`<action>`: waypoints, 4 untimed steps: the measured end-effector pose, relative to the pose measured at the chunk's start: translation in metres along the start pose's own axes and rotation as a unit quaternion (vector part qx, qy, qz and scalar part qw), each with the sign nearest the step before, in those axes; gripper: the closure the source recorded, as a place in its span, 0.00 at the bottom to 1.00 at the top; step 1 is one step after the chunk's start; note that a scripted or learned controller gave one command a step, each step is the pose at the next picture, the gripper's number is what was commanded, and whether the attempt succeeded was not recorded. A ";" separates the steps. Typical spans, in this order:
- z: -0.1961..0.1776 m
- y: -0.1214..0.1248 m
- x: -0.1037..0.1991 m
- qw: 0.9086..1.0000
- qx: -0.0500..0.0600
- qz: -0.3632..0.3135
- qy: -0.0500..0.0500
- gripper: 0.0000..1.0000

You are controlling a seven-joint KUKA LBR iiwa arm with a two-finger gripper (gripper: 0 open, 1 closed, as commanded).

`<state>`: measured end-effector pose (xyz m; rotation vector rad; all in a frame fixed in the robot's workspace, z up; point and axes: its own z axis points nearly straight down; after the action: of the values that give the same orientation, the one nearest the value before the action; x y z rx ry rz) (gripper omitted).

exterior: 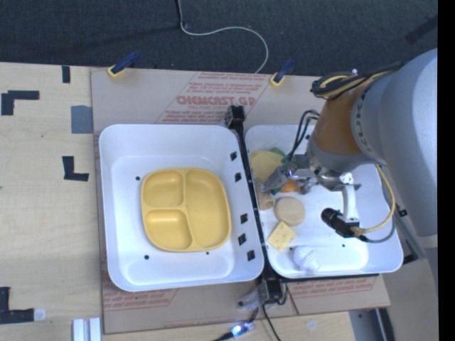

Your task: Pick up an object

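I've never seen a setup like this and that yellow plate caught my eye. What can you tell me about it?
The yellow plate looks like smooth plastic, squarish with rounded corners. Raised ridges split it into three compartments: two smaller ones on one side and a larger one on the other, all with nothing in them. It lies flat and right side up, turned slightly askew, near the middle of the left white bin, resting on the bin's floor. It is apart from the bin's walls.

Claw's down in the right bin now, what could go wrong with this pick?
1. The claw sits among tightly packed items: a pale yellow piece, a round tan disc and a small orange bit. It may catch two or nudge them apart.
2. That cluster lies against the divider between the bins, so a finger could strike it.
3. The yellow cable looping off the wrist could snag.
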<state>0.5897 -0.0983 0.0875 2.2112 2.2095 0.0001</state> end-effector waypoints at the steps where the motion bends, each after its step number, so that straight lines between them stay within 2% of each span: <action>1: -0.009 -0.001 0.000 1.000 0.002 0.001 0.002 1.00; 2: -0.102 -0.067 0.070 1.000 0.007 -0.004 0.007 1.00; 3: -0.261 -0.103 0.031 1.000 0.000 0.000 0.004 1.00; 4: -0.282 -0.102 0.126 1.000 0.006 -0.006 0.006 1.00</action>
<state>0.4842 0.0312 0.3674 2.2098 2.2354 0.0008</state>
